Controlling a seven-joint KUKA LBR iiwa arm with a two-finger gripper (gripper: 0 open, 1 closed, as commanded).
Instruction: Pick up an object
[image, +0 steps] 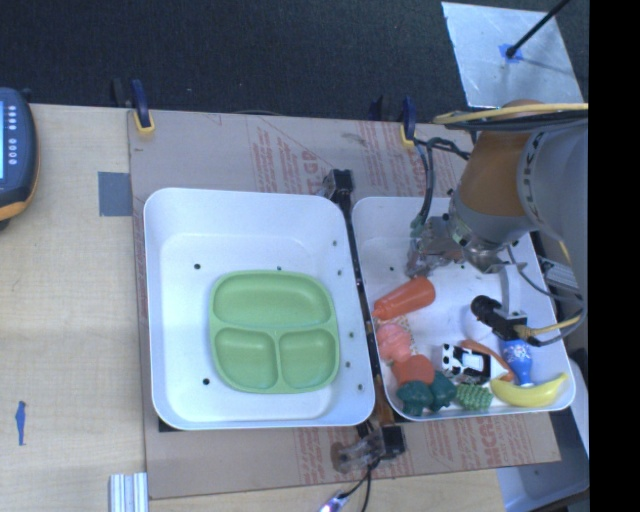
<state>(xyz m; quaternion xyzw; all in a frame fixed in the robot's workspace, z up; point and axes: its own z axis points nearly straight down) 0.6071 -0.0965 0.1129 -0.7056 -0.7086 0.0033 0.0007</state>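
Banana (530, 391) at right bin's (392, 215) near-right corner; beside it a blue item (517, 354), cow-patterned toy (461, 361), green pieces (430, 394), hard to identify. Carrot (405, 298) mid-bin toward left wall. Gripper (437, 252) low over far end, apart from carrot; jaws blurred, state unreadable. Left bin (170, 225) holds green divided plate (272, 331).

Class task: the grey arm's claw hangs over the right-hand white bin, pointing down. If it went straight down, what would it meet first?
Probably the bare floor of the right shallow white bin, since the claw sits just above and right of the orange plastic carrot. From this slanted view depth is unclear, so it might graze the carrot's upper end.
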